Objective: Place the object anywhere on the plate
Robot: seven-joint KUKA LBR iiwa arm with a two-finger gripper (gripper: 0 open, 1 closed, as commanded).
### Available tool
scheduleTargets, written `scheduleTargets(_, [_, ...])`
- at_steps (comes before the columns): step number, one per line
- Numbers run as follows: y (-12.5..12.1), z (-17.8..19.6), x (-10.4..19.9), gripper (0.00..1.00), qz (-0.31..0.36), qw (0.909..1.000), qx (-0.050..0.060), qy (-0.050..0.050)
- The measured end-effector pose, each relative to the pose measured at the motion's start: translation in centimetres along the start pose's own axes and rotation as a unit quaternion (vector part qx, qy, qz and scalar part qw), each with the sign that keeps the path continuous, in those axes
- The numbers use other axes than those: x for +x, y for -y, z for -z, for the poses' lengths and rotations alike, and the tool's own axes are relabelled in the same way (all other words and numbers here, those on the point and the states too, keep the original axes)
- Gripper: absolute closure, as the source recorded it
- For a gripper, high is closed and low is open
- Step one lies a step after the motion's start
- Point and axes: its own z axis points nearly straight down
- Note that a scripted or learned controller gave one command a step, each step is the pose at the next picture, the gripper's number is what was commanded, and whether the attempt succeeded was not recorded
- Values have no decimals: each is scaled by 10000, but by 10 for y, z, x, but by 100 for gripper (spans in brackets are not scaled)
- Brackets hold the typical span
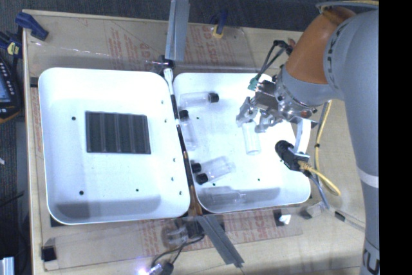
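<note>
Camera view shows the tool (255,118) in the right bin (293,193) grasping a clear vial (251,138) that hangs low from its tips, so it could slip before reaching the dark ribbed plate (118,132) in the left bin (58,90).

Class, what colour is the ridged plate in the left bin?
Dark grey ridged plate, shown best in the camera view.

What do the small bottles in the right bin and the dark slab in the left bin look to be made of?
The bottles look like clear plastic or glass with black caps: the white bin floor shows through them. The slab looks like matte dark grey plastic or rubber, ribbed lengthwise, with no glare; which one is unclear.
</note>
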Motion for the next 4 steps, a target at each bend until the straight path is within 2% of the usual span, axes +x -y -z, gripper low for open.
scheduleTargets(1, [-22,-19,101,100,529,9986,-18,8])
scheduleTargets(2, [-43,21,184,100,-43,10000,-22,12])
scheduleTargets(3, [94,12,174,100,-19,10000,-12,23])
scheduleTargets(4, [48,-21,197,100,421,9991,-16,22])
